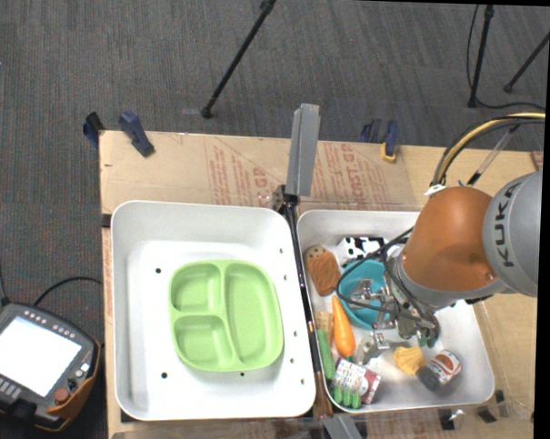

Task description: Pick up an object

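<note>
My gripper (391, 321) sits low in the right bin (474, 355), lower right of frame; whether its jaws are spread I can't tell. I'd centre on one item, likely the teal bowl (356, 279) or carrot (342, 328), before closing. Left bin (137, 253) holds a green divided plate (225, 314)

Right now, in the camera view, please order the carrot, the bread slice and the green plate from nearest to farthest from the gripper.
From the gripper:
1. Carrot, just left of it, same bin.
2. Bread slice, up-left, same bin.
3. Green plate, in the left bin.
</note>
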Controlling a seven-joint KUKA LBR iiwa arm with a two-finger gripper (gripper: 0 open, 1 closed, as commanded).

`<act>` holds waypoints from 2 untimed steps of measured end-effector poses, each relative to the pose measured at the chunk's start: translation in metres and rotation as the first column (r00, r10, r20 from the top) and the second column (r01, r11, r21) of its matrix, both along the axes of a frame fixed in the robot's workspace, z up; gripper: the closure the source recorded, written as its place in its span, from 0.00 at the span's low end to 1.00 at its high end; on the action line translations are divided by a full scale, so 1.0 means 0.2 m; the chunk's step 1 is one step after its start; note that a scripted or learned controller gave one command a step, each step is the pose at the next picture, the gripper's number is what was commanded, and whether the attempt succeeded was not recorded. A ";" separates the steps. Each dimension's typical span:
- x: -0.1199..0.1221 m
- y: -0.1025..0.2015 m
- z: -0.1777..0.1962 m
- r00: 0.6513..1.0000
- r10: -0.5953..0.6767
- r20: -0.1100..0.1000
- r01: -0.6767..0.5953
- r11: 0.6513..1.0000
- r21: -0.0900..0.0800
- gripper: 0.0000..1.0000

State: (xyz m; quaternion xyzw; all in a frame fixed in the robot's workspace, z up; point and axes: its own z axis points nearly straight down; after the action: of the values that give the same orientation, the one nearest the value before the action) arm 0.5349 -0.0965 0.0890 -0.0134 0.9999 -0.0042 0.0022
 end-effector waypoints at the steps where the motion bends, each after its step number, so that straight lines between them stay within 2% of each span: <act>1: 0.02 0.01 0.06 1.000 0.004 0.009 -0.004 1.000 0.001 1.00; 2: -0.03 0.03 0.01 0.927 -0.375 0.005 0.375 0.927 0.013 1.00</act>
State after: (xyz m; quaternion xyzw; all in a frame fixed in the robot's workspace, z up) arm 0.5284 -0.0903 0.0913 0.1778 0.9841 0.0012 0.0053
